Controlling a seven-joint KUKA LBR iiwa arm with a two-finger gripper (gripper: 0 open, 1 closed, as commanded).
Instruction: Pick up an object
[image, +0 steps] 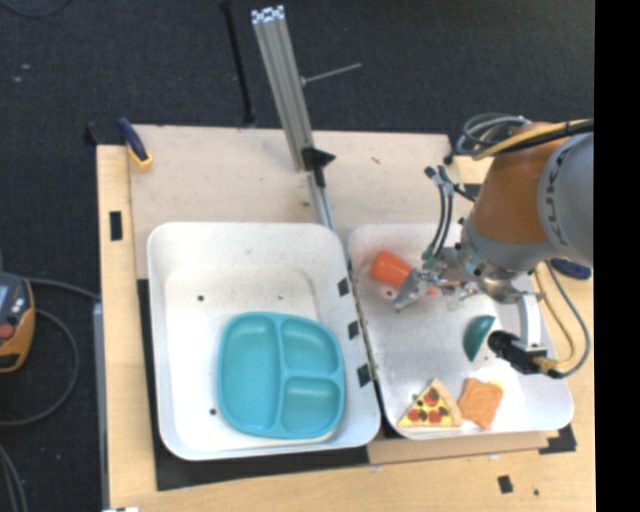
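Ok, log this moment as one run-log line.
arm: over right bin | gripper: beside orange cup, nothing seen held | also in bin: pizza slice, green piece, orange piece | left bin: blue tray

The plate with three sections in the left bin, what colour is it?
The divided plastic plate is light turquoise blue, seen clearly in the camera view.

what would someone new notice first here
Probably the turquoise tray lying in the left bin, and the arm reaching into the right bin. Its hand hangs beside an orange cup; a pizza slice lies at that bin's near edge.
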